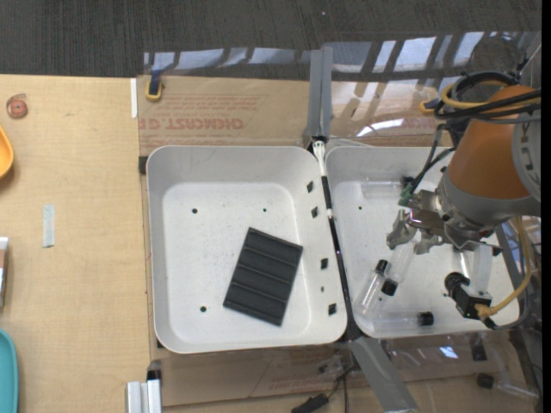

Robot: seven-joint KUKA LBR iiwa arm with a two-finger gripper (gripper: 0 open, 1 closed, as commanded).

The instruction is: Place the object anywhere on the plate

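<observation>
The plate is a black ribbed rectangle (263, 276) lying tilted on the floor of the left bin (172, 231). A small clear tube-like object with black ends (376, 284) lies in the right bin (362, 188), close to its left wall and front edge. My gripper (435, 246) hangs low over the middle of the right bin, just right of and slightly behind that object, under the orange wrist band (486, 166). The wrist body hides the space beneath it. Nothing shows between the gripper and the plate.
A small black piece (425, 319) rests by the front wall of the right bin. The raised divider (331, 231) with black clips separates the two bins. Yellow and black cables (482, 89) loop off the arm at the back right.
</observation>
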